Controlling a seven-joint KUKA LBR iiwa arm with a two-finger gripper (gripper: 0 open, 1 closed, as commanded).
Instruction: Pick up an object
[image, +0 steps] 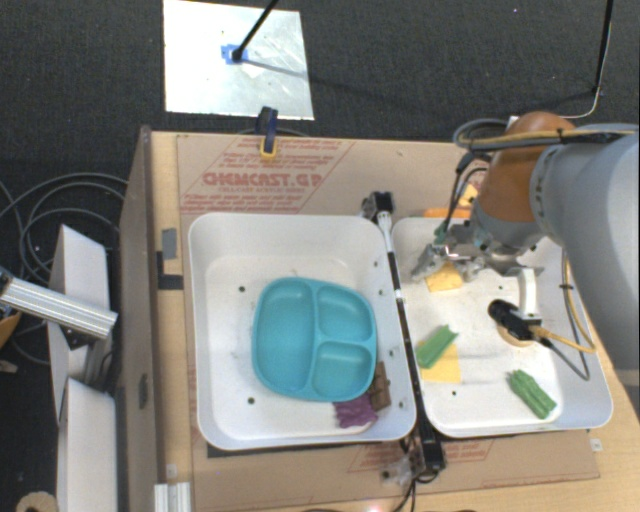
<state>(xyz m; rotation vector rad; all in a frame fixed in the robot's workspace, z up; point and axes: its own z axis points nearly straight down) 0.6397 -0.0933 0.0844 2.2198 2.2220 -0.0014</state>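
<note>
Clutter sits in the right bin (600, 405), the likely picking ground. Above its far-left corner the gripper (445, 257) hangs over a yellow piece (445, 281), apparently lining up a grab; whether its fingers are spread or closed, I cannot tell. Nothing is visibly held.

left shallow white plastic bin (215, 300): turquoise divided plastic plate (313, 338), small purple lump (353, 412), small brown piece (381, 388). right shallow white plastic bin (585, 400): two green sticks (436, 347) (531, 392), yellow flat pieces (445, 368). grey arm with orange band (515, 180). tan cardboard tabletop (290, 170), red print.
</note>
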